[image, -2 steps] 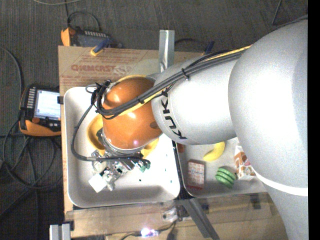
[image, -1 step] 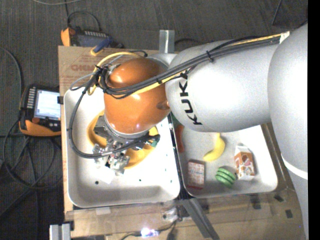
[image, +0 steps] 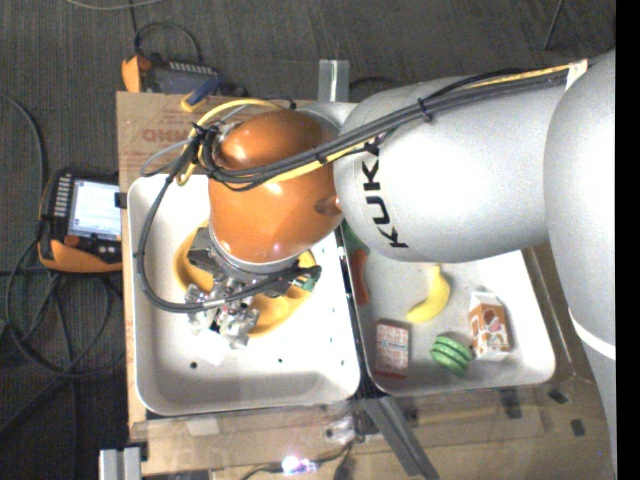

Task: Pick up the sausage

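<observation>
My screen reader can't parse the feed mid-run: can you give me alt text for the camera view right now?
The grey arm with its orange band reaches from the right over the left bin, its pincer low above a yellow object there. The right bin holds a banana, a small carton, a green item and a reddish packet.

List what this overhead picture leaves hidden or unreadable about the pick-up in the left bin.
- Sausage: none can be identified in the camera view; the orange wrist band covers much of the left bin.
- Gripper: a dark tangle under the wrist; what it touches is unclear.
- Yellow object: mostly hidden by the wrist, shape unclear.
- Right bin: upper part hidden by the grey arm.
- Small carton: print too small to read.
</observation>
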`<state>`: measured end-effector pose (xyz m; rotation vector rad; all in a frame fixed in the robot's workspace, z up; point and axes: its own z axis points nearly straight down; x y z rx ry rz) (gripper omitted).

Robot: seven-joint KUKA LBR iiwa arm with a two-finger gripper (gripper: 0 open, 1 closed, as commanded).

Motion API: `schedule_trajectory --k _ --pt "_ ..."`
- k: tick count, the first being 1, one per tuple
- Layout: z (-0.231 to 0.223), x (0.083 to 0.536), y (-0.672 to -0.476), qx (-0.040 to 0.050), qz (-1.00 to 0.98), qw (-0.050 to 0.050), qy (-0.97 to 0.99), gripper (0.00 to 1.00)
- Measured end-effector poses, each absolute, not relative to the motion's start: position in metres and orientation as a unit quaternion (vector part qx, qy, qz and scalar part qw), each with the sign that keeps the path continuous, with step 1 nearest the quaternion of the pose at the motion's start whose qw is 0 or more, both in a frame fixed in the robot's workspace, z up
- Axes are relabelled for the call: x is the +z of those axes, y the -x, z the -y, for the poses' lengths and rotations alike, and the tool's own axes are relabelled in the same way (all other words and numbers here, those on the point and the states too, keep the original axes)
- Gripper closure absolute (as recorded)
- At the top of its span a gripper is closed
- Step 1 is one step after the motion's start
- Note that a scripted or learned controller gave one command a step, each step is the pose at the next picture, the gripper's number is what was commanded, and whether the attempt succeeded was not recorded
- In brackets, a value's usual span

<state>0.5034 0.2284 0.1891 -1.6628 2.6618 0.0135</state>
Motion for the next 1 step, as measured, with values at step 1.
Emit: schedule_trajectory --k 1 --pt "-0.2256 0.2707 -0.5037 0.0024 -0.758 0.002 0.652 1.0"
